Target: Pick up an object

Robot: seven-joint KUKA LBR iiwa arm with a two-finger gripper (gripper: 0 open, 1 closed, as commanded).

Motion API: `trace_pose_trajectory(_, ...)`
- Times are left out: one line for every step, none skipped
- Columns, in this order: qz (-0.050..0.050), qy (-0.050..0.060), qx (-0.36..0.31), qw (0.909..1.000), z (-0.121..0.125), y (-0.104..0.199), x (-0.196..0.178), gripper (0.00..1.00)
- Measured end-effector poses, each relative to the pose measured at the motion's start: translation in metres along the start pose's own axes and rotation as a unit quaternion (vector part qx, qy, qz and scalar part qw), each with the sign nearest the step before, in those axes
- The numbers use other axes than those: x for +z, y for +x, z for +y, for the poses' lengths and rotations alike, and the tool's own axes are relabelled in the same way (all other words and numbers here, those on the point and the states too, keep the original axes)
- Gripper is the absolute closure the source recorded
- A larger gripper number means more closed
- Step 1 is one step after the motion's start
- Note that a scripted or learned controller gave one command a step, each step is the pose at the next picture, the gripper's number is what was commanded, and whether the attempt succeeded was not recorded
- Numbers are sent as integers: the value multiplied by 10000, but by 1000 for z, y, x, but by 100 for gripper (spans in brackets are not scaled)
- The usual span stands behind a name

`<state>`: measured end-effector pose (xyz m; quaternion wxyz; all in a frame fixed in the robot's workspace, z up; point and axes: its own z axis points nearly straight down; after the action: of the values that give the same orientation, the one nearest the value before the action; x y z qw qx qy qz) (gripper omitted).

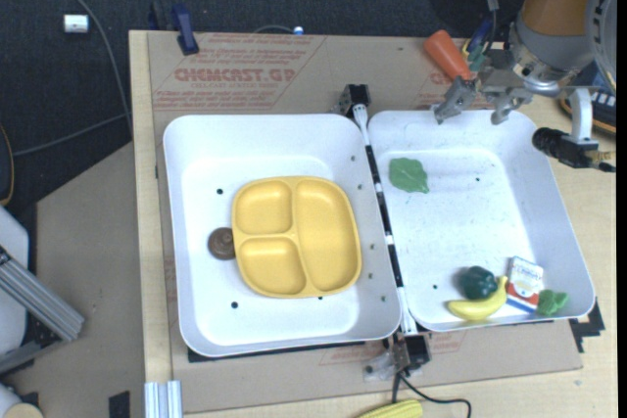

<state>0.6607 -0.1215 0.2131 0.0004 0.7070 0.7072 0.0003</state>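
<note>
yellow banana (478, 307) lies in the right bin's (549, 201) near corner; well beyond it, the gripper (478, 105) hangs spread, holding nothing

Tool (477, 103) apparently open above right bin (549, 196)

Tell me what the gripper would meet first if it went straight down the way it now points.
Most likely bare floor of the right bin near its far rim. The gripper hangs over that edge, fingers spread and holding nothing. The green leaf lies off to the side, seemingly out of line, though depth is unclear from this slant.
</note>
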Motion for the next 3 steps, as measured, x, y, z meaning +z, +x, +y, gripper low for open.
trace_pose_trajectory(6, 14, -2, 10000, 5, 16, 55, 0)
trace_pose_trajectory(4, 9, -1, 10000, -3, 30, 129, 0)
trace_pose_trajectory(3, 13, 4, 10000, -22, 29, 128, 0)
